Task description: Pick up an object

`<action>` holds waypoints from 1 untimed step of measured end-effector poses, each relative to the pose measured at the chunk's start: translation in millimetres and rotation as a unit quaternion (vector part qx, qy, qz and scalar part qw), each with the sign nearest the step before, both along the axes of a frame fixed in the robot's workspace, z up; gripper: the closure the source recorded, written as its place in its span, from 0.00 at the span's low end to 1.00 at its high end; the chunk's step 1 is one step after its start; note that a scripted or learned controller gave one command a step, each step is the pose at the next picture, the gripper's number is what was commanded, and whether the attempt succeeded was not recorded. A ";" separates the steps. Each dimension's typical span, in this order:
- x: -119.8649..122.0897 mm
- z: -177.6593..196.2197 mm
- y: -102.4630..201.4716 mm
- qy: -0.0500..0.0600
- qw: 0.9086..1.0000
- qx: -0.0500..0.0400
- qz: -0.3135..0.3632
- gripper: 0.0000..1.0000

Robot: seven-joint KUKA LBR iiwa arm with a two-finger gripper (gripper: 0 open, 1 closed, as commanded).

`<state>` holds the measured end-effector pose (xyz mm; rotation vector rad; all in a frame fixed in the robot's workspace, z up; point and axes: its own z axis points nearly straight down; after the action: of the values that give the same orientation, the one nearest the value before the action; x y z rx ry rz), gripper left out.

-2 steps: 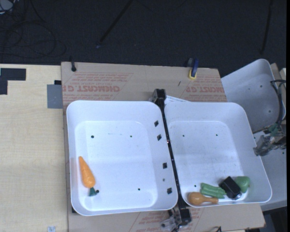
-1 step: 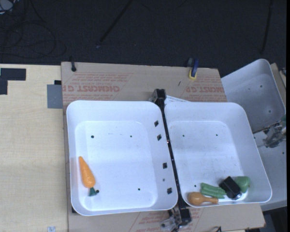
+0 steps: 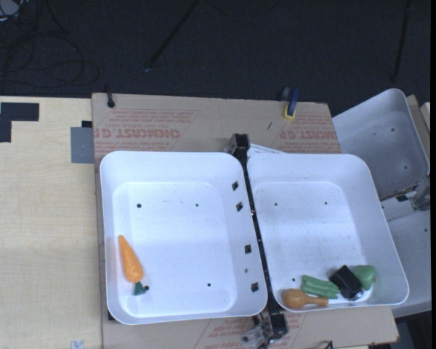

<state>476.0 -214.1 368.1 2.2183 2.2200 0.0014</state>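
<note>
An orange toy carrot (image 3: 130, 259) with a dark green stub lies near the front left corner of the left bin (image 3: 171, 173). In the front right corner of the right bin (image 3: 312, 169) sits a cluster: a tan pear-shaped piece (image 3: 302, 299), a green bean-like piece (image 3: 319, 286), a black block (image 3: 346, 281) and a green rounded piece (image 3: 365, 275) behind it. The black block rests against the green pieces.
Both bins sit on a cardboard sheet (image 3: 203, 122) on a pale wooden bench (image 3: 36, 195). A black clip strip (image 3: 248, 224) joins the bins down the middle. A grey metal plate (image 3: 381, 133) stands at the right. A blue and yellow clamp (image 3: 291, 102) sits at the cardboard's far edge.
</note>
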 end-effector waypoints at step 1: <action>-1.2 -90.9 1.8 0.007 1.000 0.003 -0.001 1.00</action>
<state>474.9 -212.3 277.1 2.2290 2.2280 -0.0071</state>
